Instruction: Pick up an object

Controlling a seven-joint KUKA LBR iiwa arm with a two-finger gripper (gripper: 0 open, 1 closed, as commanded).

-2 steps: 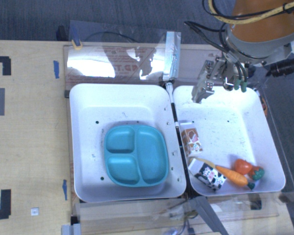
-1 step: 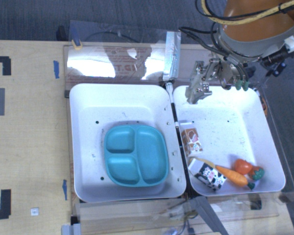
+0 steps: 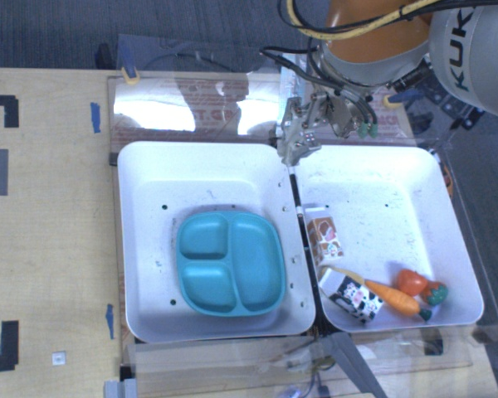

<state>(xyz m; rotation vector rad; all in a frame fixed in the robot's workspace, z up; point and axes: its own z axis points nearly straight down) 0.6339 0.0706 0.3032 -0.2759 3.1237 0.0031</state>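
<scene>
My gripper (image 3: 297,145) hangs over the far end of the divider between the two bins, with nothing visible between its fingers. The right bin (image 3: 382,181) holds a small brown-and-white packet (image 3: 323,238) near its left wall. Toward the front lie a black-and-white cow-patterned item (image 3: 357,298), an orange carrot (image 3: 392,297) and a red tomato-like piece (image 3: 412,281) with a green bit (image 3: 436,293). All of these lie well in front of the gripper.
The left bin (image 3: 149,189) carries a teal divided plate (image 3: 230,260). A shiny plastic sheet (image 3: 191,106) lies behind the bins. The wooden bench (image 3: 41,222) stretches to the left. Cables and the orange wrist band (image 3: 373,15) loom above the right bin's far edge.
</scene>
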